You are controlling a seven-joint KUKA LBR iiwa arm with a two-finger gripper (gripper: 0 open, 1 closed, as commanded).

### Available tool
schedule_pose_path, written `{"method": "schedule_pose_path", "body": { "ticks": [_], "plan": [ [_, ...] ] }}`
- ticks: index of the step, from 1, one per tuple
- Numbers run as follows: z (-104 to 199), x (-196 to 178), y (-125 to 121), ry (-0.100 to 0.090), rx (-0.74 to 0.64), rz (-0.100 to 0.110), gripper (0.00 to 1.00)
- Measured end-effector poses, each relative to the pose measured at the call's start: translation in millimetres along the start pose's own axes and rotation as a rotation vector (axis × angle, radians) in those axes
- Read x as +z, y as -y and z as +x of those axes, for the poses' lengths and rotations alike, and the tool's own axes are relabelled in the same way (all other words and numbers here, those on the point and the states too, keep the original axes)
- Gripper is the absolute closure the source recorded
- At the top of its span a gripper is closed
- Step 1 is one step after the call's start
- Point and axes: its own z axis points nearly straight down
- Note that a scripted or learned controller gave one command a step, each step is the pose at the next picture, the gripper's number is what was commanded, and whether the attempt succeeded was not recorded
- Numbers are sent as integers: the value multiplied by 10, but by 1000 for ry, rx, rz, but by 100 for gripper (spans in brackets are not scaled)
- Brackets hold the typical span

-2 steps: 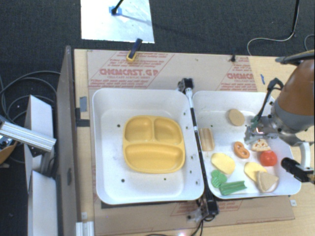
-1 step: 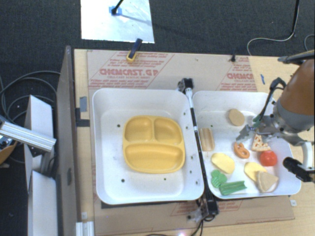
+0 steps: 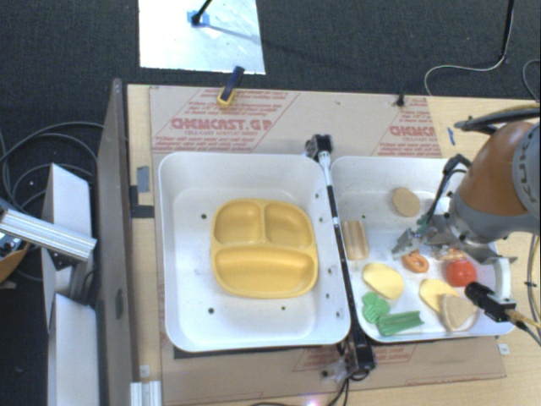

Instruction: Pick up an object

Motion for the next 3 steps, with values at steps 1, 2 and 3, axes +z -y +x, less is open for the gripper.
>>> {"method": "schedule_pose_path", "body": {
  "ticks": [1, 2, 3],
  "plan": [
    [0, -144, -16, 1, -2, -6, 100],
    [-550, -841, -265, 7, 2, -14, 100],
    [-512, -796, -249, 2, -2, -6, 0]
  ]
}}
